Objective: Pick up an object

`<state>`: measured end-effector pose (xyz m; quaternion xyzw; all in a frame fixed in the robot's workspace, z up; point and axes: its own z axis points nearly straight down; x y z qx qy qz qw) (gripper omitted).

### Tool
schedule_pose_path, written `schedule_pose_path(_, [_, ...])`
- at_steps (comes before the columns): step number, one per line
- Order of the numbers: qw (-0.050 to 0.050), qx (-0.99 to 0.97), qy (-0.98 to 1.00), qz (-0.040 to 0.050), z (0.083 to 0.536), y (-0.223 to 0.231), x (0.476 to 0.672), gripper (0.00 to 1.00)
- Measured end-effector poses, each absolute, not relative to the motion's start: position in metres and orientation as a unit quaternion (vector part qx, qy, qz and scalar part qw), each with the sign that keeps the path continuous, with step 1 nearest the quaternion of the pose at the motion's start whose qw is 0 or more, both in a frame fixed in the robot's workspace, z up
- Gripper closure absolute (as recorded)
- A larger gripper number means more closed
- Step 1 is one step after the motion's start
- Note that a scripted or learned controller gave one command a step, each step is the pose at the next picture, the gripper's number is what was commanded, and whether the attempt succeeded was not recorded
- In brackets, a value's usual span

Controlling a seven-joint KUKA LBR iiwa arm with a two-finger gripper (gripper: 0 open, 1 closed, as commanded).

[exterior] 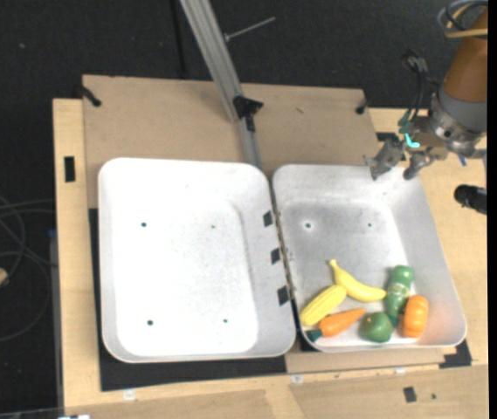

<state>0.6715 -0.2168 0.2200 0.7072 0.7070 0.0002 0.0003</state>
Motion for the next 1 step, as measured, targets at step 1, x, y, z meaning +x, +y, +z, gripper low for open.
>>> schedule_pose_path(1, [0.0,0.707,0.707,0.0002,0.2201,-0.2168,0.6715,0.0])
